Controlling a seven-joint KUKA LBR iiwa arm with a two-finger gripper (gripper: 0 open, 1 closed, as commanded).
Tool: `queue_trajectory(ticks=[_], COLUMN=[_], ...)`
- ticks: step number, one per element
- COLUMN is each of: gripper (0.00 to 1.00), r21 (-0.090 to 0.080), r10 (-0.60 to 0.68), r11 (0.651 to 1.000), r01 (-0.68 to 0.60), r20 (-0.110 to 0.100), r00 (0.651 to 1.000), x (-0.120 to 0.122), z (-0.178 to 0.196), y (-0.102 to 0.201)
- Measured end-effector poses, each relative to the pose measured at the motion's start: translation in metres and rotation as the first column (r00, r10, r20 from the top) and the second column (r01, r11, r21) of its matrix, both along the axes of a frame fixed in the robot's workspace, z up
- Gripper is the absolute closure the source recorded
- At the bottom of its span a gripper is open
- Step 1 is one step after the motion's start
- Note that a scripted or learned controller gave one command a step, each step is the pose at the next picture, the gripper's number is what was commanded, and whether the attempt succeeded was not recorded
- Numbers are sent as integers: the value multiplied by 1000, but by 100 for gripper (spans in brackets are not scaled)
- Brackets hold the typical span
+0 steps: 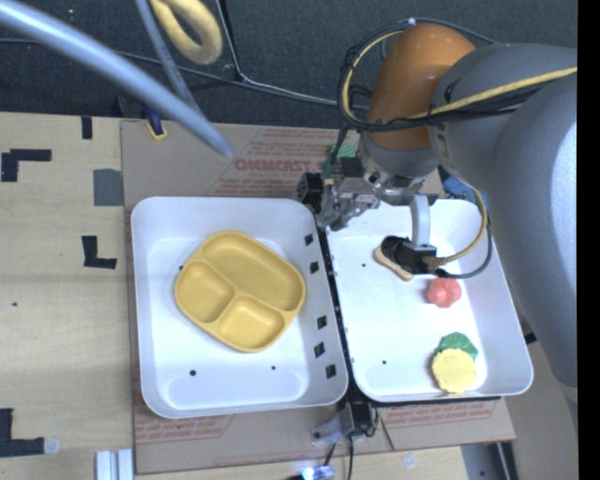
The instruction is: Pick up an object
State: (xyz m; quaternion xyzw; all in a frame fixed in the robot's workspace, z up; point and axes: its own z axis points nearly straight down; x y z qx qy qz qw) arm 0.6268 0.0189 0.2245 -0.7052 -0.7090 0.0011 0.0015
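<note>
**Four small pieces in the right bin, gripper over the seam**

Nearest the gripper (333,211), a tan biscuit-shaped piece (386,255), flat on the floor of the right bin (511,323) near the far wall, its right end partly covered. Further toward the near side, a pink lump (443,292), apart from the tan piece. Close to the near right corner, a green piece (457,343) touching a yellow disc (456,372), the green partly tucked behind the yellow. In the left bin (141,281), a yellow divided plate (240,291) with three compartments, lying flat and turned at an angle to the walls.

Gripper above the far end of the seam between the two bins, below the orange band (417,66) of the arm. Cannot tell how far open, nor whether holding anything.

Under both bins, a brown cardboard sheet (187,169) with red print (267,164): a large word beyond the left bin, seemingly "CHEMCAST", with smaller lines around it too small to read. More red print along the near edge, also unreadable.

Beneath the cardboard, a pale wooden bench (47,319) marked with pieces of black tape (94,251). Across the upper left, a blurred grey hose (103,56) and a yellow loop (187,23) against dark ground.
</note>
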Motion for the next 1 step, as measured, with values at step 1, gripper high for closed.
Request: queue_trajectory(ticks=[1], gripper=[100], r21=[0], r10=[1], r11=[1000], r01=[-1], r20=[2], r00=[1000], x=[2], z=[0], y=[54])
